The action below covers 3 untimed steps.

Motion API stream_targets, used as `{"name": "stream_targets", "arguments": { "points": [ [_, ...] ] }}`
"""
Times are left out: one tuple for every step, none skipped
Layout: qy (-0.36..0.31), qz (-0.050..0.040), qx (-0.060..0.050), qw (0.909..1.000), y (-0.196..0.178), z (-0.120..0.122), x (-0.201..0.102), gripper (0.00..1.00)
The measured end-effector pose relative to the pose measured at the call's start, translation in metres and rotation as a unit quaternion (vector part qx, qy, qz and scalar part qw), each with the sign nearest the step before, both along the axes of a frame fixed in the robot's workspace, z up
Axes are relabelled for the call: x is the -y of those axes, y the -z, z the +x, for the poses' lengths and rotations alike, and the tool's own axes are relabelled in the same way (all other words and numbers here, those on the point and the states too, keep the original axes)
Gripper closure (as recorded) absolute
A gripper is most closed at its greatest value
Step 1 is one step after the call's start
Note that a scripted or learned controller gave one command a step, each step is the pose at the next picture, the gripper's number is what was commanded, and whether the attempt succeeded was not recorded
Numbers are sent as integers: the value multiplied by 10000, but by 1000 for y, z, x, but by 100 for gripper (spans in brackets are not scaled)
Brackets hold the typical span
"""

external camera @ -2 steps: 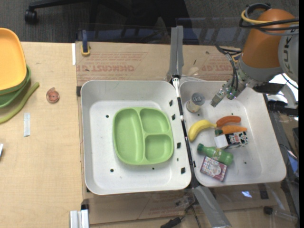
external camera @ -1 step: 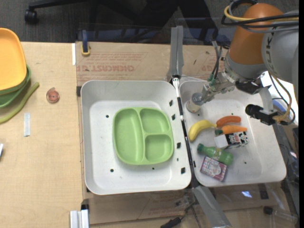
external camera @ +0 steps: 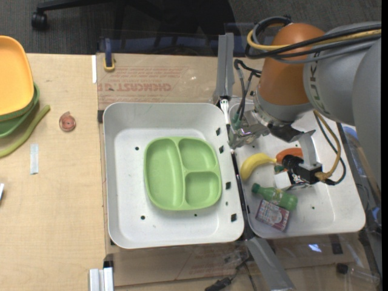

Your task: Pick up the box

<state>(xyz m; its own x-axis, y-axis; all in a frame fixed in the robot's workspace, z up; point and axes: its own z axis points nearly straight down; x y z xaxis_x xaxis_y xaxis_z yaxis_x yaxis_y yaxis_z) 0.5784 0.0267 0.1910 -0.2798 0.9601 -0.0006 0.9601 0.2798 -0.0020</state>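
Note:
The box (external camera: 271,214) is small and flat with a pink-purple print. It lies near the front edge of the right bin (external camera: 339,217). A green bottle (external camera: 276,196) lies on its side right behind it, touching or overlapping its top edge. My gripper (external camera: 242,133) hangs low over the back left corner of the right bin, close to the wall between the bins. It is well behind the box, with a banana (external camera: 254,164) between them. Nothing shows in its grasp.
An orange object (external camera: 288,157) and a white item sit beside the banana, partly under black cabling on the arm. The left bin (external camera: 121,223) holds a green divided plate (external camera: 182,173). Stacked yellow and green plates (external camera: 13,90) sit at the far left of the bench.

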Motion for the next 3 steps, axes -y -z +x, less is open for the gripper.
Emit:
{"name": "stream_targets", "arguments": {
  "points": [
    [-1647, -4, 16, 9864, -23, 47, 41, 100],
    [78, -6, 10, 10000, -26, 54, 30, 100],
    [67, -18, 8, 10000, -35, 55, 31, 100]
  ]
}}
